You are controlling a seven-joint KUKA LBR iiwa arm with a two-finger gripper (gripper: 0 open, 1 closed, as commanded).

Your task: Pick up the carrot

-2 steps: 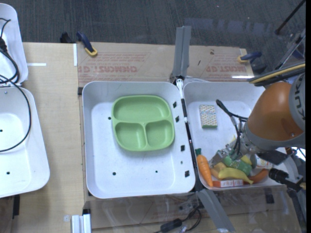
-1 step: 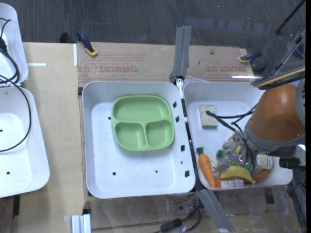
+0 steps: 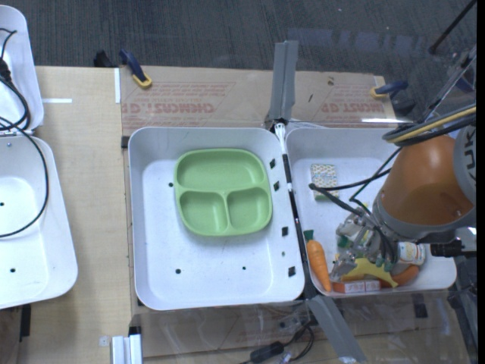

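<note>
Carrot (image 3: pixel 316 260) lies along the left wall of the right bin (image 3: pixel 345 146), near its front corner. Just beside it the gripper (image 3: pixel 350 258) hangs low over a yellow toy (image 3: pixel 373 270); I cannot tell how its fingers are set. A green tray (image 3: pixel 223 192) sits in the left bin (image 3: pixel 151 226).

Grey arm (image 3: pixel 468 154) with a broad, glossy orange band (image 3: pixel 424 184) above the wrist, black cable, metallic silver gripper (image 3: pixel 356 250) with small green markings
</note>
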